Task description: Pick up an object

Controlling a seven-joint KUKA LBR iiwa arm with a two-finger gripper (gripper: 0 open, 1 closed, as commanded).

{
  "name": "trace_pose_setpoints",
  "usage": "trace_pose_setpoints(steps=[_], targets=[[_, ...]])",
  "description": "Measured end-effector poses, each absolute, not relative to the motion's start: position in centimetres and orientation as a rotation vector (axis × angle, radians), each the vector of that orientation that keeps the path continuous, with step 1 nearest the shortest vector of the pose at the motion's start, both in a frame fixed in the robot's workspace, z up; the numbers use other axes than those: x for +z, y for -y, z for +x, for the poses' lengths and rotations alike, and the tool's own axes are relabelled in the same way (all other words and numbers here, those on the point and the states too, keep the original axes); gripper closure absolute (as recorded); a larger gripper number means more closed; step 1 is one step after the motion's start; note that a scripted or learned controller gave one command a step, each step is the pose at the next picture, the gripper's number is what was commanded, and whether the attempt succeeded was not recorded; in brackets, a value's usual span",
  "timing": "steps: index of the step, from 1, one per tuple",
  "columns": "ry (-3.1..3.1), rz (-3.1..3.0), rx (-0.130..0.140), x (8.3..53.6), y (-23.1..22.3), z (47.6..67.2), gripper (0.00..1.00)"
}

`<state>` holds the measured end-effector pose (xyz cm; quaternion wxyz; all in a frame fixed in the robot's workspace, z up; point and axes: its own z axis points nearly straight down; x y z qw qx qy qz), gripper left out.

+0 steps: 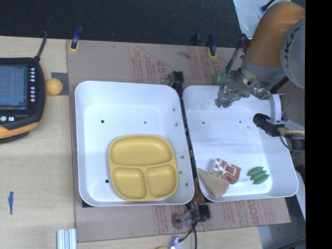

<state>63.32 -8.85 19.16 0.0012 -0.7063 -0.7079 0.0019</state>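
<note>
Nearest me, the tan wedge (212,184), patterned box (225,169) and green piece (258,174) lay along the right bin's (280,154) front edge. The gripper (227,98) hung over its far end; I couldn't tell its jaw state.

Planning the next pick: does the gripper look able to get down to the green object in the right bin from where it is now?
Probably yes. The gripper hangs over the far end of the right bin, and the green object lies uncovered near the front rim, apart from the small box. The bin wall beside it may crowd a finger.

Robot lab: clamped bins (83,139), teach pendant (18,97)
</note>
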Motion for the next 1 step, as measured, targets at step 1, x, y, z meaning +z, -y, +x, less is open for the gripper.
trace_pose_setpoints(steps=[1], targets=[[2.223, -2.216, 0.006, 19.17, 8.8, 63.33, 0.0]])
